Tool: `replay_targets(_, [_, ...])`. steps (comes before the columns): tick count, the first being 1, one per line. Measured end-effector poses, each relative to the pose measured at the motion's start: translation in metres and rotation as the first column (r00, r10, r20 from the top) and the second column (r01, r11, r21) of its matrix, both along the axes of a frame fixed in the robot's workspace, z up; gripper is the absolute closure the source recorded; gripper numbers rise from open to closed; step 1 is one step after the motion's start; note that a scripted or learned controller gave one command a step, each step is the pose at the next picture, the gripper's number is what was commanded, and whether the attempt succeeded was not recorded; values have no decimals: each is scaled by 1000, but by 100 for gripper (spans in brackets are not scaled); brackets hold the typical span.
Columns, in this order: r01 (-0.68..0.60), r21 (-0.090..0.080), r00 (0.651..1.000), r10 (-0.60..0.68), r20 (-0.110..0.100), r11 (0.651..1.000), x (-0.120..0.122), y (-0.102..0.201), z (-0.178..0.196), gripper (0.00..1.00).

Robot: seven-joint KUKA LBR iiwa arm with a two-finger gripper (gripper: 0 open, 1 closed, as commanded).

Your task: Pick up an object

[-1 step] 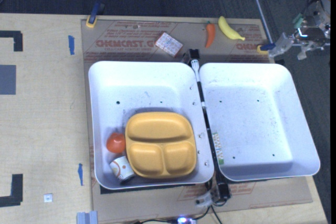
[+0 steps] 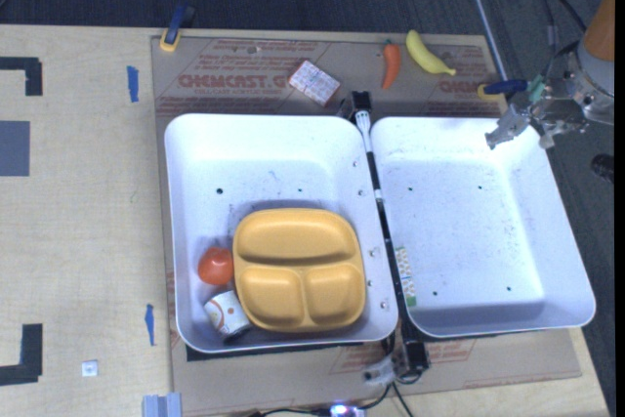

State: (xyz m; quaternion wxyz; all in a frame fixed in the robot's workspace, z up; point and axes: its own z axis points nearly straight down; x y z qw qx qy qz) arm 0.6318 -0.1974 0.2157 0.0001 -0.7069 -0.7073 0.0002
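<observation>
Camera view: one tray, one tomato, one can.

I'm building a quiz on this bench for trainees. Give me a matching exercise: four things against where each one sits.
Things:
1. yellow divided tray
2. banana
3. gripper
4. blue clamp

Places:
A. over the right bin's far right corner
B. board's far left corner
C. inside the left bin
D. on the board behind the right bin

Pairs: 1-C, 2-D, 3-A, 4-B
</observation>
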Motion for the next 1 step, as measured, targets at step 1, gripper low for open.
replay_targets(1, [-5,8,1000,5,2,1000,19,1,-130,0])
